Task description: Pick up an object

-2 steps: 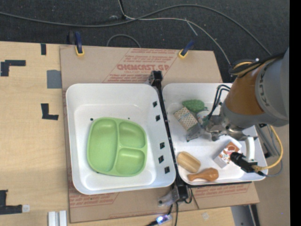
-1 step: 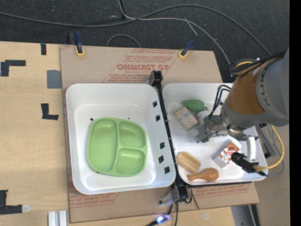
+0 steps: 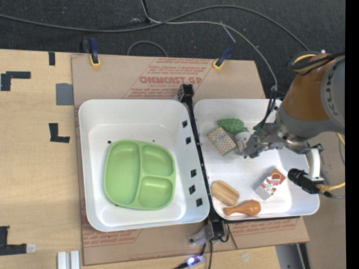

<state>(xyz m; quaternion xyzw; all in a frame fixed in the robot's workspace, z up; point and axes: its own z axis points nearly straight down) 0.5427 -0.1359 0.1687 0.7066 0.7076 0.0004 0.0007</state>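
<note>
On the left, black tape marks (image 3: 55, 132) are seen on the pale wood of the bench (image 3: 33, 172). A brown cardboard sheet (image 3: 162, 77) is spread under both bins and is pinned at its far edge by two clamps (image 3: 94, 54). Dark cables (image 3: 168, 17) run across the dark floor beyond it.

The left bin (image 3: 90, 116) holds a green divided plate (image 3: 140, 174), lying flat near the middle of the bin.

The right bin (image 3: 252, 108) holds several small things. A tan patterned packet (image 3: 222, 140) lies near the bin's far left, with a green leafy item (image 3: 231, 125) just behind it and touching it. Near the front edge a bread-like roll (image 3: 225, 192) is set, and just beside it an orange drumstick-shaped toy (image 3: 243, 208). A small white carton with red print (image 3: 270, 184) lies tilted to the right of them, apart from both.

The jaws (image 3: 249, 149) are lowered into the right bin, just right of the packet and the green item. How far they are spread cannot be told, and nothing is seen gripped between them. The arm (image 3: 314, 102), grey with an orange band, reaches in from the right.
</note>
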